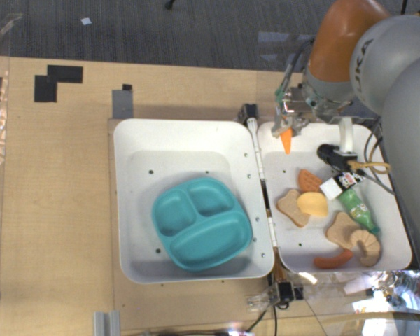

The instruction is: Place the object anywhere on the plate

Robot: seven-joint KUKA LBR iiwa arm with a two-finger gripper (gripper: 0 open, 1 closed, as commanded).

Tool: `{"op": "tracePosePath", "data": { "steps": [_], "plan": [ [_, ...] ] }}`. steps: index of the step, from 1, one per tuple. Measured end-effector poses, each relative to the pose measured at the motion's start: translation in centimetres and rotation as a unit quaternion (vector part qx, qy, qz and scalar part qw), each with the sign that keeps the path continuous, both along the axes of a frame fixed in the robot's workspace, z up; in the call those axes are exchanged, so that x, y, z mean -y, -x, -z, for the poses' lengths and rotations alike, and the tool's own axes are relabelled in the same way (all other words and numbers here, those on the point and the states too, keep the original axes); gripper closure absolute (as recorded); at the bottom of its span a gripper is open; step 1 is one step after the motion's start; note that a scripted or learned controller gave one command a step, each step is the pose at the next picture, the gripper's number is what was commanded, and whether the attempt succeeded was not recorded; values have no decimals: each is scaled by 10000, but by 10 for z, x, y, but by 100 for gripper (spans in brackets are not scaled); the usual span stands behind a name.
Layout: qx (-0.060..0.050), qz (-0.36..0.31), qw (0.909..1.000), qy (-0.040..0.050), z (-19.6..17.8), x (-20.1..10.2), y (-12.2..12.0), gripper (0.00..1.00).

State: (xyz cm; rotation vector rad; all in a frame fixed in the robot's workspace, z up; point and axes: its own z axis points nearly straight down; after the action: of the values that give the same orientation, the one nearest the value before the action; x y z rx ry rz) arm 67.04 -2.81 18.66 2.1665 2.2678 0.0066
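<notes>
Nearest to me is the big grey arm [406, 82] with its orange band, reaching in over the right bin [294, 247]. Its hand [287, 127] is clamped on the top of a small carrot [286, 143], which hangs point down from between the fingers, above the far corner of that bin, next to the wall between the two bins.

The teal plate [203, 222] lies in the left bin [120, 201], well apart from the hand, down and to the left of it as I look. It has three sections, and I can see nothing on it.

To do this step well, I would carry the carrot high enough to clear the two rims between the bins. I would stop over the plate's big front section, come down low and only then let go. Dropped from high up, a pointed carrot may bounce or roll off onto the bin floor.

Below the hand, the right bin holds a slice of bread [292, 207], a yellow ball [312, 204], a green bottle [355, 210], a sausage [332, 260] and some wooden pieces [350, 233].

Both bins sit on a pale wooden worktop [56, 222] with black tape marks [56, 81] at its far side. Beyond it is dark grey carpet [161, 19].
</notes>
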Motion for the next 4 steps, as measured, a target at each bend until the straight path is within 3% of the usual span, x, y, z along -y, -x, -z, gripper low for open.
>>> {"op": "tracePosePath", "data": {
  "steps": [1, 2, 3, 4],
  "plan": [
    [-2, -2243, 9745, 1, -1, -60, 49, 100],
    [-10, -2372, 9714, -29, -7, -161, 81, 100],
    [-9, -2327, 9726, 0, -8, -154, 80, 0],
    [30, -2343, 9722, -3, -20, -156, 78, 100]
  ]
}}
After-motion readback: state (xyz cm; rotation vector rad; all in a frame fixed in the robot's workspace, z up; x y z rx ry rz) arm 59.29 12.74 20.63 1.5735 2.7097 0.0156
